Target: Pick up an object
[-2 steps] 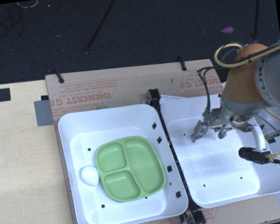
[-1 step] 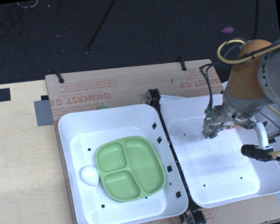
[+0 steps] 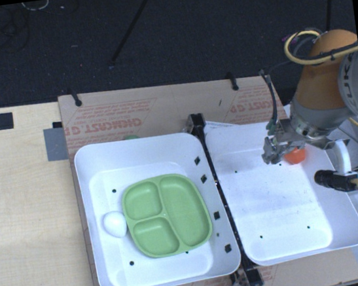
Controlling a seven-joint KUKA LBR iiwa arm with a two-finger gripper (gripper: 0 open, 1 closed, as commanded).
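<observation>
Hovering gripper [image 3: 278, 151] in right bin [image 3: 289, 222] — beside orange object [image 3: 295, 155], touching it

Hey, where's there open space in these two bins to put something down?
Most bare floor is in the right bin: its whole middle and front, below the gripper and the small orange object at the back. The left bin is crowded: the green divided plate and white egg fill its middle, leaving narrow strips along the back and front walls.

Printed cardboard under the bins

Reddish, upside-down lettering on the cardboard sheet [image 3: 161, 112], centre frame above both bins, looks like "CHEMCAST GP"; the reading is uncertain.
</observation>
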